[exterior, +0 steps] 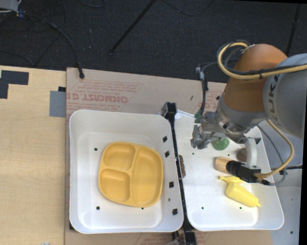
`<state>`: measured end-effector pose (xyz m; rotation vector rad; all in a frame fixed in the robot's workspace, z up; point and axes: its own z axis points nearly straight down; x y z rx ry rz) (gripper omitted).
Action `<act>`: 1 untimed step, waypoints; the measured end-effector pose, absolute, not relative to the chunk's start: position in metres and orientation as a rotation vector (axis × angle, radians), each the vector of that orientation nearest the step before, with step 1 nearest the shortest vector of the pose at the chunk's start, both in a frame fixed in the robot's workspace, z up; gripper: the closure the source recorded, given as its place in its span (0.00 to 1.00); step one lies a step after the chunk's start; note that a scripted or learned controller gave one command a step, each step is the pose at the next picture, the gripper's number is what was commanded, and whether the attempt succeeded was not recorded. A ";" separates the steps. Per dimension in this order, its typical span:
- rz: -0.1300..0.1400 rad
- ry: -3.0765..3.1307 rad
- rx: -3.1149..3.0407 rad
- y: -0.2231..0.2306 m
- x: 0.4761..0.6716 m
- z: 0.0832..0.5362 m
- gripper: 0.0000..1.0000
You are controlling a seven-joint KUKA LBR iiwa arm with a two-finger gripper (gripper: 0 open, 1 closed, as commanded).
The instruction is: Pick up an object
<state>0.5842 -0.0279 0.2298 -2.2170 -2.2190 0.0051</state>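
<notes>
My gripper hangs low over the back left part of the right bin, close to the divider between the bins. A small green round object lies just to its right, partly under the wrist. A tan cylinder rests in the middle of that bin. In front of it lies a yellow banana-like object. A small brown thing sits near the right wall. Nothing shows between the gripper's tips.
The left bin holds a yellow divided plate lying flat in its middle. The grey and orange arm covers the back right of the right bin. Cardboard lies under both bins, with a wooden bench surface to the left.
</notes>
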 end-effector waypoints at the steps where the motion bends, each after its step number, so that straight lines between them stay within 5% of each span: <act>1: 0.006 -2.220 -2.216 0.023 0.567 0.238 1.00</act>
